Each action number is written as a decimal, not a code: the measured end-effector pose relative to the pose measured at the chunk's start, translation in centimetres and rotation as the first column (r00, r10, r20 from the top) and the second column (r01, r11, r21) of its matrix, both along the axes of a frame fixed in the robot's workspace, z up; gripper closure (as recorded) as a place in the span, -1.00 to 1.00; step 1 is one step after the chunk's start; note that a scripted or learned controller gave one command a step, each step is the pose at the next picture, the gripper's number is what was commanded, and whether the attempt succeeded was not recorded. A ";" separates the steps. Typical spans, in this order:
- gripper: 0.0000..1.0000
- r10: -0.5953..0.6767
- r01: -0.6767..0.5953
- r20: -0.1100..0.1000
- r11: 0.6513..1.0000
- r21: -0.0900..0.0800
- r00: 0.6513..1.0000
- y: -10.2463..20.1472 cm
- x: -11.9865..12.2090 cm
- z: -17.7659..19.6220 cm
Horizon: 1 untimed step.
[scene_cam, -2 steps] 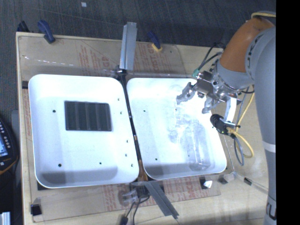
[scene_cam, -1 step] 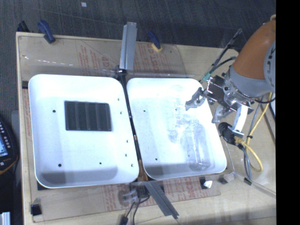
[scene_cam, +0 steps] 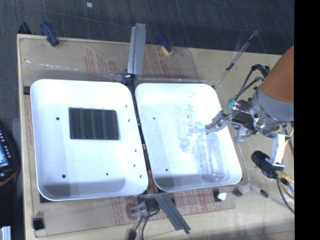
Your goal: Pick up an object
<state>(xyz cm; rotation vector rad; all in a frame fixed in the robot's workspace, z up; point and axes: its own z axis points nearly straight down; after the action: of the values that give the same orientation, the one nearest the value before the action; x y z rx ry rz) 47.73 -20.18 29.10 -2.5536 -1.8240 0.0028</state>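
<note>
We judge this to be the approach step: nothing is lifted yet. Our gripper (scene_cam: 216, 124) sits low over the right edge of the right bin (scene_cam: 150, 134), near that edge's middle, with the arm (scene_cam: 280, 91) reaching in across the bench (scene_cam: 75, 51). We cannot tell whether the pincer is apart or together; its tip is small and blurs against the white wall, and we see nothing caught in it.

The thing we would pick is a clear bottle (scene_cam: 212, 156), or something much like one. It lies on its side in the right bin, along the right edge and running down toward the near right corner, just below the gripper. It looks transparent and glossy, with faint outlines and highlights only, so its true ends are hard to make out. A paler smear of the same clear stuff shows toward the bin's middle; we cannot tell if that is part of it or a reflection.

The next move, as we judge it, calls for shifting toward the near right corner, squaring the pincer across the bottle's narrow width, then coming down on it. The bin wall close beside it leaves little room, and a smooth round body may roll or slip.

The left bin (scene_cam: 45, 99) carries a dark ribbed tile (scene_cam: 94, 123) near its middle, well apart from the gripper.
</note>
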 end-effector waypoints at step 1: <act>-1.00 0.060 -0.060 -0.001 0.998 -0.001 0.998 0.3 -0.1 -7.9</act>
<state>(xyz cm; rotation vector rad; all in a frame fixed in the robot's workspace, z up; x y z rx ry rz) 47.67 -19.92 21.20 -2.4980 -1.9000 0.0048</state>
